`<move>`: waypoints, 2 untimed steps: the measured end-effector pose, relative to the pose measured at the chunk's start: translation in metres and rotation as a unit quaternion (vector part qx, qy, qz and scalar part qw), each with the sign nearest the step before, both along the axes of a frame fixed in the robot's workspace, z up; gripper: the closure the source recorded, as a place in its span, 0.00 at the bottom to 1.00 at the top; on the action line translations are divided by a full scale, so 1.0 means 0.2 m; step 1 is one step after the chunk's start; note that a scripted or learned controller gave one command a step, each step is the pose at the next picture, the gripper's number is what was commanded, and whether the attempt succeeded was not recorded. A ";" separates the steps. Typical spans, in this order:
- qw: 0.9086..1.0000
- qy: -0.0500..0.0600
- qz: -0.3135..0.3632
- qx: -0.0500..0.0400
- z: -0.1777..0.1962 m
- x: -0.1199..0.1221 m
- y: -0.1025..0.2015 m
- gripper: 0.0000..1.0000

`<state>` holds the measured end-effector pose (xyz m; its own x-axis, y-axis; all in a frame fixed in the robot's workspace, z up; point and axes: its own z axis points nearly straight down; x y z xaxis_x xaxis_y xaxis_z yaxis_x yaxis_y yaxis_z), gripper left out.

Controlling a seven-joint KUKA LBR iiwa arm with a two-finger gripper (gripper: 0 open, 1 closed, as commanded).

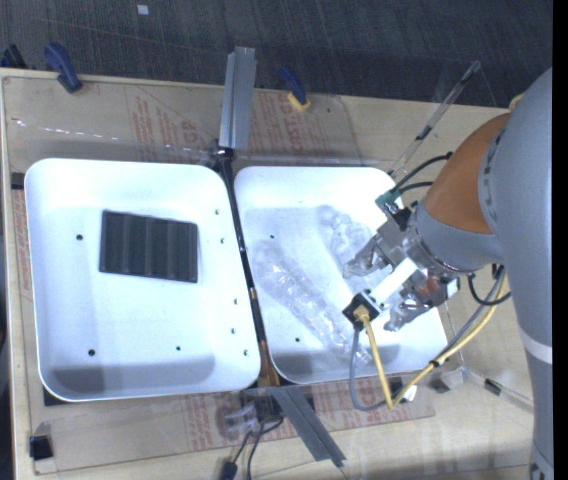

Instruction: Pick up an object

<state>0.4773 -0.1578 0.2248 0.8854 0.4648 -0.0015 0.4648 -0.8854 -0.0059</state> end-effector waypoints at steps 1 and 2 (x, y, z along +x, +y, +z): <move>0.991 0.000 -0.135 -0.002 0.14 0.00 0.45 0.00; 0.997 -0.001 -0.080 -0.002 0.09 0.02 0.09 0.00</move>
